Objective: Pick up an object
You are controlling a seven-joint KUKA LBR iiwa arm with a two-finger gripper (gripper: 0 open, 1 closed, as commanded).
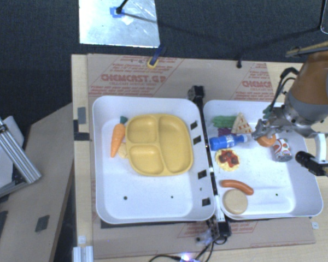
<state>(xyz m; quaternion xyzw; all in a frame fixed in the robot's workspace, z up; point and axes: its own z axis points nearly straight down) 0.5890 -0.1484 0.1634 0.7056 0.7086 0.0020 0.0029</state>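
Gripper (pixel 264 129) first: it's down low in the right-hand shallow white bin (pixel 300 198), near the far right corner, hanging off the grey arm with the orange band (pixel 316 86), and whether its tips are spread or closed cannot be told from up here. Right at those tips sits a small orange rounded piece (pixel 267 141), touching or nearly so, but nothing shows clearly between them. Now by size: the left white bin (pixel 106 201) carries a big yellow three-compartment plastic plate (pixel 156 144), with an orange toy carrot with a green top (pixel 117 137) lying just beside the plate's left edge. Over in the right bin, a blue and white bottle (pixel 228 141) lies on its side near the divider, a reddish-brown toy sausage (pixel 238 186) lies toward the front, a round tan disc (pixel 235 202) just in front of it. Then a tan pizza-slice wedge (pixel 241 124), a green leafy piece (pixel 224 121) at the back, a red-and-yellow patch of toy food (pixel 228 158) mid-bin, and a small silver and red can (pixel 282 150) just right of the orange piece.
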